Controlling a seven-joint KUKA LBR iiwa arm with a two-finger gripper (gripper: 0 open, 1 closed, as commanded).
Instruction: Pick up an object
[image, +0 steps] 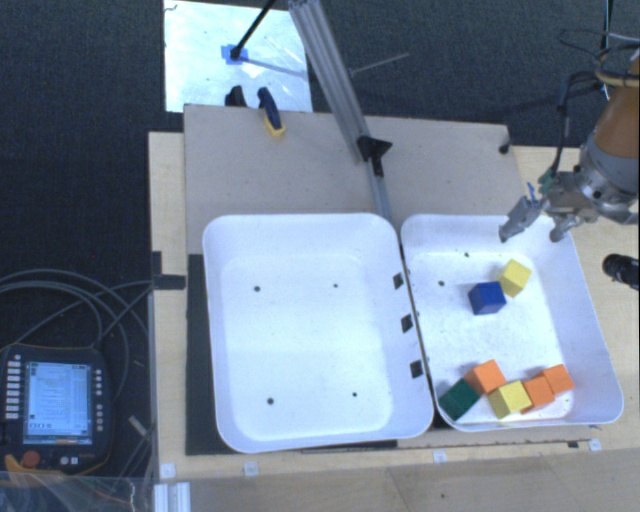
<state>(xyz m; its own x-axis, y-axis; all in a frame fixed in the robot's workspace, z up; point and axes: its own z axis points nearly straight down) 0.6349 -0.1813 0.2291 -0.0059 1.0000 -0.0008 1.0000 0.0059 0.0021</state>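
The right bin (590, 330) holds several small blocks. A yellow block (516, 276) and a blue block (487, 297) lie near its middle. Along its front edge sit a green block (459, 399), an orange block (488, 375), a second yellow block (510, 398) and two more orange blocks (548, 384). My gripper (536, 226) hangs open above the bin's back edge, up and right of the first yellow block, with nothing between its fingers.
The left bin (215, 300) stands beside the right one. A grey pole (335, 80) slants across the brown board behind the bins. A teach pendant (55, 405) with cables lies at the left. Clamps (270, 110) sit at the board's back edge.
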